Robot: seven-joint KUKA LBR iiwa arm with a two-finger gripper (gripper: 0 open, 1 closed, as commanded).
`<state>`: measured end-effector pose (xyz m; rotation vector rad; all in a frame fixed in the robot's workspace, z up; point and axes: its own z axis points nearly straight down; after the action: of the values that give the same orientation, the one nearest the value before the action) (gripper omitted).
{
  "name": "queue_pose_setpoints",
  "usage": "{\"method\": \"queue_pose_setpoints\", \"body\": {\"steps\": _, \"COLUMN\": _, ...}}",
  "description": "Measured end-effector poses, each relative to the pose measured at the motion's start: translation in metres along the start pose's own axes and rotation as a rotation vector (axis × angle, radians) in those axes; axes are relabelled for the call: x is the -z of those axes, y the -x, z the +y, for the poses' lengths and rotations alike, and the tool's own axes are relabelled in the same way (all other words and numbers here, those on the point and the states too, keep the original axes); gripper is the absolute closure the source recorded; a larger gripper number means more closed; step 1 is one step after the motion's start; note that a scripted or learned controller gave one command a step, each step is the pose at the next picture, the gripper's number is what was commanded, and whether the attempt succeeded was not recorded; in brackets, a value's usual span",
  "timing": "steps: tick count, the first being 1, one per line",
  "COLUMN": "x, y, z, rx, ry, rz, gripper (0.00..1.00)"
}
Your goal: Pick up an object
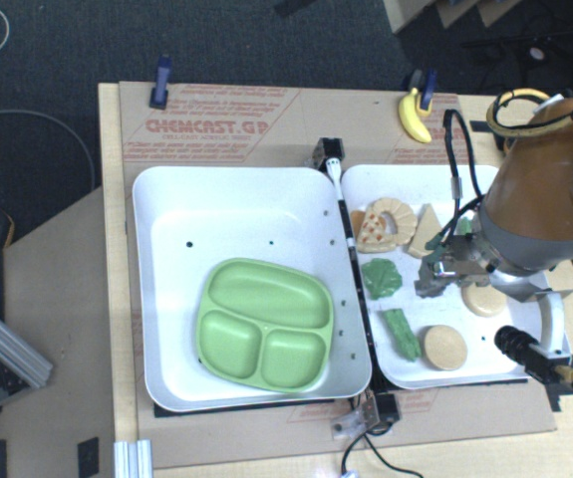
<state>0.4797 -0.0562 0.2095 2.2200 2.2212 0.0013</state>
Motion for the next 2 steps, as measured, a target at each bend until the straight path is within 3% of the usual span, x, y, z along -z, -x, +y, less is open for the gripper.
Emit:
{"method": "queue_pose_setpoints", "body": {"steps": 1, "x": 0.01, "y": 0.0, "z": 0.001, "rx": 0.0, "ry": 0.002, "rz": -0.001, "gripper": 1.0}}
{"method": "queue_pose_setpoints", "body": {"steps": 2, "x": -0.019, "y": 0.049, "z": -0.001, "rx": -0.005, "ry": -0.006, "rz": 0.001, "gripper": 1.0}}
